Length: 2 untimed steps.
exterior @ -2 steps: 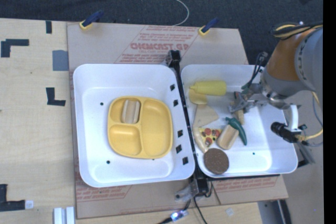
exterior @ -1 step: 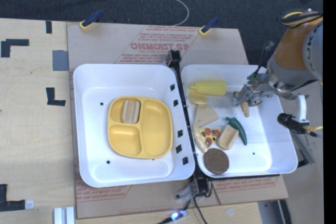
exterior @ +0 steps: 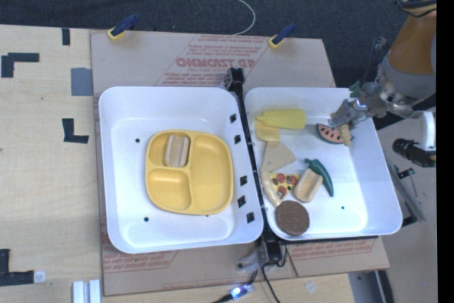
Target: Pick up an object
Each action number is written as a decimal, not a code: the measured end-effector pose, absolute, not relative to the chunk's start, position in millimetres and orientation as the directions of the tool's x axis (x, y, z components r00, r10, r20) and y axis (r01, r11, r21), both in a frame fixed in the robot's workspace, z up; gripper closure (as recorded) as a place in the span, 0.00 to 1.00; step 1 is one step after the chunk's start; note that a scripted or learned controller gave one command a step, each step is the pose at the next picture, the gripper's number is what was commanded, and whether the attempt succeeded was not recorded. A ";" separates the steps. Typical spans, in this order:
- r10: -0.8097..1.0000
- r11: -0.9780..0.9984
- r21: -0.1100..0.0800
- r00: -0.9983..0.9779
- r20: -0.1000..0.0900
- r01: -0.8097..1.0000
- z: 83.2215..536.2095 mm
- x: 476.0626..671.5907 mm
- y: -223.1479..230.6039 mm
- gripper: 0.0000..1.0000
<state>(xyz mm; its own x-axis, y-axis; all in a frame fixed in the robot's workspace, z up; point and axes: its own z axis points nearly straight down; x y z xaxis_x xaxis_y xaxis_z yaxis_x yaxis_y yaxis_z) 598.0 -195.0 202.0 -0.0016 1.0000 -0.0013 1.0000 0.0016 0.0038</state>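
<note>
Nearest us, below-left of our gripper, lies a brown cookie; gripper's state unclear, touching watermelon slice.

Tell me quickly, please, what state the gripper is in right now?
Gripper: low over the watermelon slice in the right bin; open or shut cannot be told.

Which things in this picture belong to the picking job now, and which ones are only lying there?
In the job:
gripper
watermelon slice, right beside the gripper
right bin

Lying about:
yellow plate in the left bin
corn cob
pizza slice
brown cookie
green pepper
</note>
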 end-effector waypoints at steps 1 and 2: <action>1.000 0.001 0.002 -0.001 0.000 1.000 225.8 598.7 -194.6 1.00; 1.000 0.006 0.000 -0.006 0.002 1.000 234.6 617.1 -147.1 1.00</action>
<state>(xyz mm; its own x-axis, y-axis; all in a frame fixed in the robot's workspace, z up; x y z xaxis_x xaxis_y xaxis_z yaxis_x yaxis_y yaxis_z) 617.1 -147.1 234.6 -0.0062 1.0000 0.0016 1.0000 0.0062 0.0002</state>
